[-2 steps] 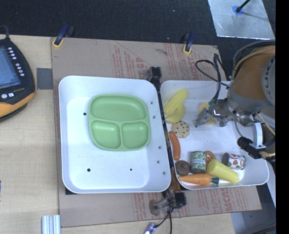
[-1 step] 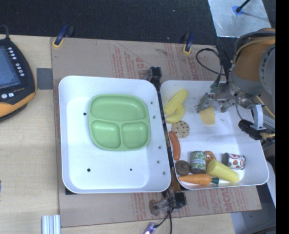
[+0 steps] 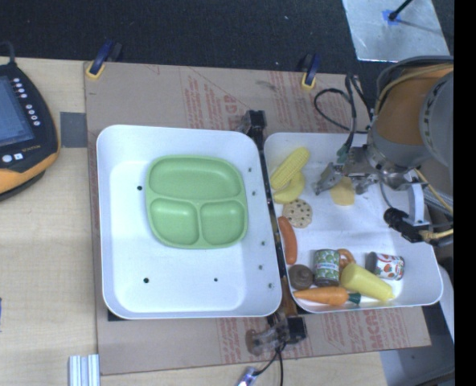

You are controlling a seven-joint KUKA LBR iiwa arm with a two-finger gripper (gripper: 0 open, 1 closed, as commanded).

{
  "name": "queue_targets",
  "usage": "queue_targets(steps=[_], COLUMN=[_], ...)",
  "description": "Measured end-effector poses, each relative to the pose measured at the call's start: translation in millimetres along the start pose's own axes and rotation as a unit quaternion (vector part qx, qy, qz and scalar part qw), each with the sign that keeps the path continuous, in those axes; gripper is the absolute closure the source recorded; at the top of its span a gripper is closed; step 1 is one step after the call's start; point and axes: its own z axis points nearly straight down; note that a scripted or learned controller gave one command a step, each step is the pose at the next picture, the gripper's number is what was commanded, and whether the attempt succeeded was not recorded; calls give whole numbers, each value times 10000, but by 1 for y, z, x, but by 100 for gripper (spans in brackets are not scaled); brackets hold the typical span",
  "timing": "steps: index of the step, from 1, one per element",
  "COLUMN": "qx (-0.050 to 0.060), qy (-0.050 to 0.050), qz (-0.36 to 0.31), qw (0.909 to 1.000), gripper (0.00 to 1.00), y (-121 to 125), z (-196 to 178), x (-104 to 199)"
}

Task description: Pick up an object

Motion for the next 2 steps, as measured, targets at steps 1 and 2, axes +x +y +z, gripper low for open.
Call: queue_targets(steps=[1, 2], qx=[-12, -2], qy=[3, -2], qz=[6, 10], qw=[10000, 10000], gripper=[0, 0], y=[33, 3], z=[-1, 0], x=[-34, -10])
